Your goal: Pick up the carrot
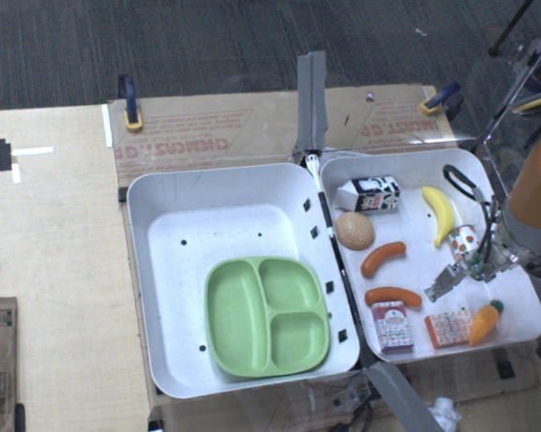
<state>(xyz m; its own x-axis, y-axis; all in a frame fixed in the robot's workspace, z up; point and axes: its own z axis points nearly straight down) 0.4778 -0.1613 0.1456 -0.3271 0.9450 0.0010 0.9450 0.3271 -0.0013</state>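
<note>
Roughly: not started, by the look of it. Carrot (484,324) lying at about 4 o'clock in the right bin (518,334), near the bottom-right corner, green top pointing up toward 1 o'clock, orange body just beside the red snack packet (448,328) at its 9 o'clock. Pincer (457,277) reaching in from 3 o'clock, hovering over the bin floor up at roughly 11 o'clock from the carrot, apart from it, nothing visible between its tips; open or shut cannot tell at this slant. Two sausages (383,258) at 9 o'clock of the pincer, banana (440,212) at 12 o'clock, egg-like brown ball (354,230) and small milk carton (372,194) further toward 10 o'clock. Green divided plate (266,315) in the left bin (162,267), untouched. Still to do, judging from this: shift toward 5 o'clock, descend over the carrot, close, lift. Crowding risk from the packet beside it and the bin wall.
</note>
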